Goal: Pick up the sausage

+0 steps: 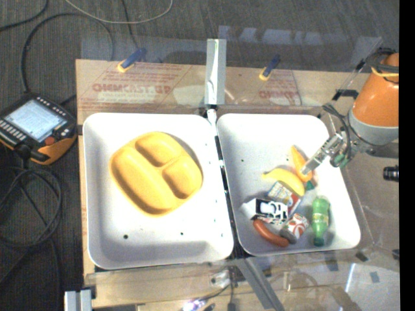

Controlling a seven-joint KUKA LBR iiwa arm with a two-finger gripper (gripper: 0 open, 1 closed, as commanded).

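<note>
The sausage (270,233) lies well below-left of the gripper (310,166), past cartons and a can (296,226). The fingers look nearly closed, perhaps touching the banana (288,175), gripping nothing.

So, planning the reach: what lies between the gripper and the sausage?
In the camera view, the banana, a small carton and a red-and-white can lie between the gripper and the sausage. The stretch isn't bare.

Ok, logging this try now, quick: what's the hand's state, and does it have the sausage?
Hand: cannot be told; it is over the banana.
Sausage: lying in the right bin, apart from the hand.
</note>
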